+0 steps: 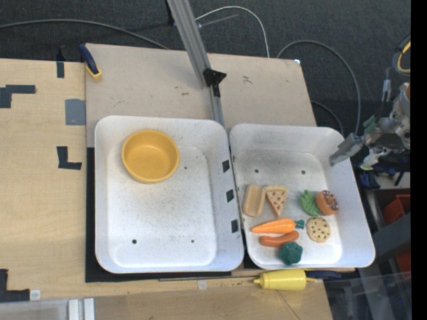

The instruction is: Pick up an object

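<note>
Toy food (291,225): heaped in the front half of the right bin (287,131), with lots to pick from.
Yellow bottle (283,281): closest of all, lying on its side just outside the front rim of the right bin. Not a good pick.
Broccoli (290,253): at the very front of the heap, touching the red sausage (279,239).
Carrot (273,227): lying flat just behind the sausage, side by side with it.
Cookie (318,230): just right of the carrot tip, with a little room around it.
Bun (253,199) and pizza slice (276,200): next row back, close together.
Green leaf (309,203) and burger (327,202): same row, over to the right, touching each other.
Gripper (341,151): up over the far right edge of the right bin, holding nothing. Open or closed: cannot tell.
Food from gripper: in front of it and a bit to the left, down on the bin floor, well apart from it.
Step now: probably the very start, with no toy lifted yet.
Next move: likely to swing in over one toy, drop down, then squeeze. Cookie looks easiest, since most of the others crowd together.
Yellow bowl (150,155): alone in the left bin (160,121), toward its far left side.
Grey pole (193,32): farthest back, slanting up behind both bins.
</note>
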You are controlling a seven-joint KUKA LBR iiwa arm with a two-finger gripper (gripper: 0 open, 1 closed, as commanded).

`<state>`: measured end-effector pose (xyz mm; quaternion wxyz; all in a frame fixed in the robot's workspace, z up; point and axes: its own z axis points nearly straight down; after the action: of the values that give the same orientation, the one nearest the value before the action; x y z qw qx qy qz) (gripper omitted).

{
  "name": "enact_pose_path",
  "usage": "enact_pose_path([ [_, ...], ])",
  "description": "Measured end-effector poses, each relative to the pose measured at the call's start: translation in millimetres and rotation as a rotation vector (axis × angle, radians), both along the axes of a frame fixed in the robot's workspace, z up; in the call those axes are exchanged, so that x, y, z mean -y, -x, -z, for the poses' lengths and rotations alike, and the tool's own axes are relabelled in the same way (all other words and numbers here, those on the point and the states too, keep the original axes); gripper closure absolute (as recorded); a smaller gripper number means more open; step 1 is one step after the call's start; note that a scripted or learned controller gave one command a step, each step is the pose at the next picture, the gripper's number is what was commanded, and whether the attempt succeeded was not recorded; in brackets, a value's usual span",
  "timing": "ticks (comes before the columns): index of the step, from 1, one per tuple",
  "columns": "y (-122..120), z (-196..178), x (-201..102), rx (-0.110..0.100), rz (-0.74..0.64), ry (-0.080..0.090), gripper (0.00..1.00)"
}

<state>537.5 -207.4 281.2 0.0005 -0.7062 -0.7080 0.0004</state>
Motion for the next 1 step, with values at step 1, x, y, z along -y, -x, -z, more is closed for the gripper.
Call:
enact_pose_path([
  [1, 0.0, 0.0, -0.1, 0.000, 0.000, 0.000, 0.00],
])
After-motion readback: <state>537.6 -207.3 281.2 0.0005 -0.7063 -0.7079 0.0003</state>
